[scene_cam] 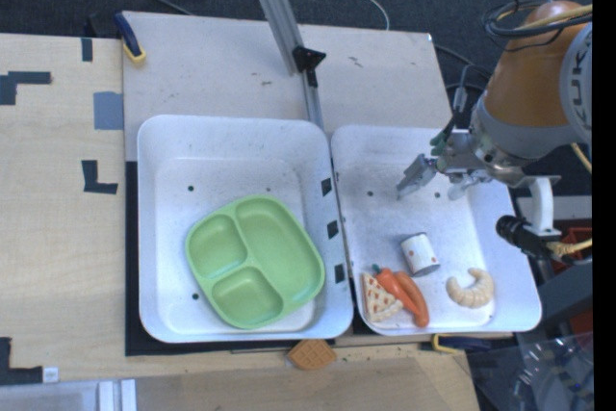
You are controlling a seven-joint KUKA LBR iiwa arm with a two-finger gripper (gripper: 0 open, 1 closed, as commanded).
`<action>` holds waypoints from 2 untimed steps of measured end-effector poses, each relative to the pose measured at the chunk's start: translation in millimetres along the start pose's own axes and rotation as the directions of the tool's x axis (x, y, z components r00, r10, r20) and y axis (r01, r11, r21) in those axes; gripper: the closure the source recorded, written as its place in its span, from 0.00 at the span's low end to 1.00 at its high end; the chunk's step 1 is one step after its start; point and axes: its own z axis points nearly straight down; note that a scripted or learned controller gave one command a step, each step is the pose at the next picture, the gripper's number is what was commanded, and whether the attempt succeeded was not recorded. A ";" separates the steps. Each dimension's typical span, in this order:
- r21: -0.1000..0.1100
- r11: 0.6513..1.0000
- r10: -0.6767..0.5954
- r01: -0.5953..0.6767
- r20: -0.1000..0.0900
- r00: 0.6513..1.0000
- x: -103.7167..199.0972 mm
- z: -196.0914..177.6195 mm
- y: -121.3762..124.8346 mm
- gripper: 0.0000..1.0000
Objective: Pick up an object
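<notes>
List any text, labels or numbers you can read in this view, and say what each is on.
"KU": partial dark lettering on the arm at the view's right edge, cut off.
White can in the right bin: its markings are too small and blurred to read.
Nothing else legible.

White can (419, 253), carrot (404, 295), waffle (380, 299), shrimp (472, 288) in right bin (358, 170).
</notes>
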 end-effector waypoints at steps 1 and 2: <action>0.000 1.000 0.000 0.000 0.000 1.000 -0.2 -0.1 0.0 0.00; 0.007 1.000 0.002 -0.002 0.000 1.000 -1.3 64.2 -4.3 0.00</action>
